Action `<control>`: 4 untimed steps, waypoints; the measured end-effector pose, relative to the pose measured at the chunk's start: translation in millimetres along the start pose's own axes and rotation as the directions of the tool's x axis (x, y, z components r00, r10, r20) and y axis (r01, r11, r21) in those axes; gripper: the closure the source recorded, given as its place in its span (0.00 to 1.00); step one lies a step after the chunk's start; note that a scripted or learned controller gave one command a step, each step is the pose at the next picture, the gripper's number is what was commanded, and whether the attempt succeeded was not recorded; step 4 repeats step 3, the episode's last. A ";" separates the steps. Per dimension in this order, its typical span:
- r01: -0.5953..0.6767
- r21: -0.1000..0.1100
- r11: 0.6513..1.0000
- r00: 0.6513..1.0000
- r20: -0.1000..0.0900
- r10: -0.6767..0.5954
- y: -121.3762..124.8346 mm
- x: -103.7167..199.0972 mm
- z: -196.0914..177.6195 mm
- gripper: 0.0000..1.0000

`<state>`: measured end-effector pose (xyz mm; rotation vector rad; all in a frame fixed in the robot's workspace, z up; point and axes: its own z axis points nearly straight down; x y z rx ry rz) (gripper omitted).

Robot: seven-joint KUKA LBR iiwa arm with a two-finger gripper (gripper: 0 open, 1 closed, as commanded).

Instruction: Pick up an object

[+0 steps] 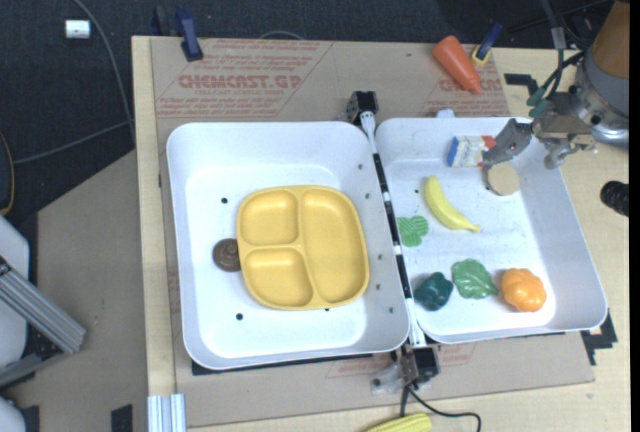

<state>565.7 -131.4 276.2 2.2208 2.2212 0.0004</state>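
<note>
Tan round piece (503,181) lies in the right bin (575,220), far side, next to a blue/white box (465,151). Gripper (530,146) hangs just above it w/ fingers spread, nothing between them. Risk: the piece looks flat, so fingers may close over it or bump the box. Arm comes in from the right, wrist tipped down.

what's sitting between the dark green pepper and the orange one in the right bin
A light green leafy vegetable lies between the dark green pepper and the orange pepper, as the camera view shows.
</note>
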 end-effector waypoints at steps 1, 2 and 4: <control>0.001 0.003 1.000 1.000 -0.001 -0.001 17.9 25.1 108.7 0.00; 0.000 0.003 1.000 1.000 -0.001 0.000 28.1 40.7 180.3 0.00; -0.001 0.000 1.000 1.000 -0.001 0.001 29.0 40.8 169.7 1.00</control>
